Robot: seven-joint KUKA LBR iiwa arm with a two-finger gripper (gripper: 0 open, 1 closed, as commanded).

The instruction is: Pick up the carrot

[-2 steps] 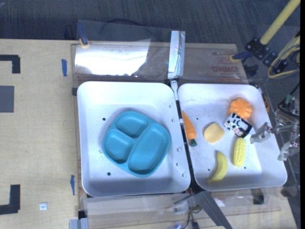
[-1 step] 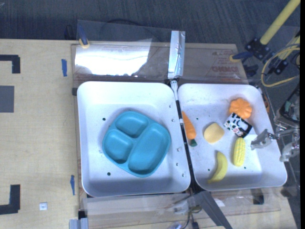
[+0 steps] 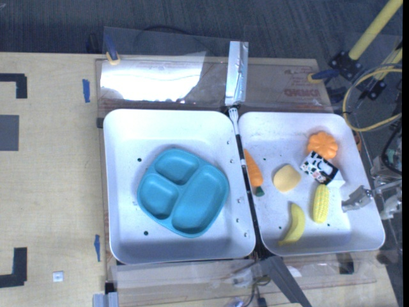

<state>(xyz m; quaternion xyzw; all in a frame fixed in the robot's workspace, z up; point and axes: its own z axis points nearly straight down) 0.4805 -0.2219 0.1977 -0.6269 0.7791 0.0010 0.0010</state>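
Note:
The carrot (image 3: 253, 172) is small and orange with a green stem end. It lies lengthwise against the left wall of the right bin (image 3: 358, 238), beside the divider between the two bins. My gripper (image 3: 359, 199) is at the right rim of that bin, low over the edge and far to the right of the carrot. Several toy foods lie between the two. Nothing shows between the gripper's metal parts.
The right bin also holds a pale yellow lump (image 3: 286, 178), an orange pumpkin-like toy (image 3: 323, 144), a black-and-white spotted carton (image 3: 317, 167), a corn cob (image 3: 321, 203) and a banana (image 3: 294, 224). In the left bin (image 3: 121, 139) lies a blue divided plate (image 3: 184, 190).

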